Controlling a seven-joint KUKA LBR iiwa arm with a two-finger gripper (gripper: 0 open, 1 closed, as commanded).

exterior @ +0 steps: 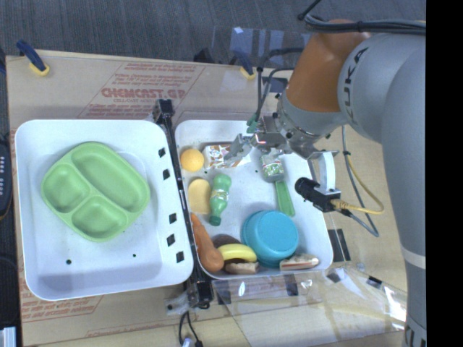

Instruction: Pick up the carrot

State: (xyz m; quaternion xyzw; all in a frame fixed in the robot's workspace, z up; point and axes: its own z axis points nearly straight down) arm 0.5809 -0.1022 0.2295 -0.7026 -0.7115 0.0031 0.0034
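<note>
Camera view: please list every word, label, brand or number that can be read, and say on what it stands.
"CHEMCAST GP": red print on the brown sheet behind the bins, repeated faintly; the smaller lines are blurred.
"KUKA": partly visible on the grey arm.
Wrapper in the right bin: print too small to read.

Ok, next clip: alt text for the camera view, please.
The gripper hovers over the far end of the right bin, away from the carrot lying along that bin's near-left wall beside a banana and a blue bowl. The left bin holds a green divided plate.
</note>
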